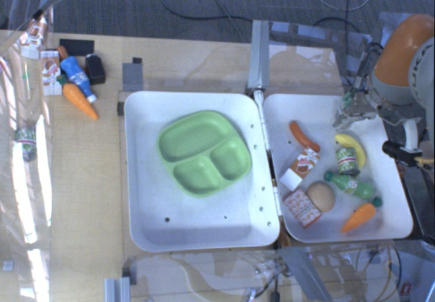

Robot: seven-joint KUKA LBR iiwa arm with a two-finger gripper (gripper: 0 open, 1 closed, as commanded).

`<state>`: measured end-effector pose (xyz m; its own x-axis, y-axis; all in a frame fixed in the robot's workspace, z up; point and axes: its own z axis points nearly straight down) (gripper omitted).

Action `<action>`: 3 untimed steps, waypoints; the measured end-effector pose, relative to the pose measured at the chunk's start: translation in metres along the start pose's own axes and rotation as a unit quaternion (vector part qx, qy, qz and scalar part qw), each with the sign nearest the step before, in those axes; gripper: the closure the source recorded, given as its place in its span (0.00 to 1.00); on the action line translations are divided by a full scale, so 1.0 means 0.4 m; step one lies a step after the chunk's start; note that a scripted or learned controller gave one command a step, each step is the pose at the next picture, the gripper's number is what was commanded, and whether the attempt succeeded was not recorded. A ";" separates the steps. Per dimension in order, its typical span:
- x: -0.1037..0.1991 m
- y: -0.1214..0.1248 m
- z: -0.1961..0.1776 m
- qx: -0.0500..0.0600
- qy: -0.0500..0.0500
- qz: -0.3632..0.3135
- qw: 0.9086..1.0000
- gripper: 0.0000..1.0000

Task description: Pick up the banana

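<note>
Fingers (pixel 353 115) above banana (pixel 353 146) (state: cannot tell); can (pixel 346 160) label unreadable.

Arm (pixel 408 56) sat at the far right of the frame, upper half. Orange band and grey housing were up in the top right corner, wrist dropping down and to the left from there. Gripper (pixel 353 114) was at the upper right of the frame, pointed downward, metal fingers (pixel 345 117) low at the tip. Couldn't tell the finger spacing from this angle, too small and cluttered. Black cabling ran along the wrist. A second grey link section showed lower at the right edge.
</note>
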<state>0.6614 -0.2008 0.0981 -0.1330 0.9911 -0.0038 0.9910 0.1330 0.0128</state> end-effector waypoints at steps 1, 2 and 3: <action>0.106 0.041 -0.238 0.003 0.000 0.092 0.996 1.00; 0.105 0.041 -0.238 0.004 0.000 0.091 0.996 0.00; 0.038 -0.094 0.027 0.003 0.000 0.068 0.998 0.00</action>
<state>0.6223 -0.1908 0.0869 0.0030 1.0000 -0.0022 1.0000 -0.0030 0.0081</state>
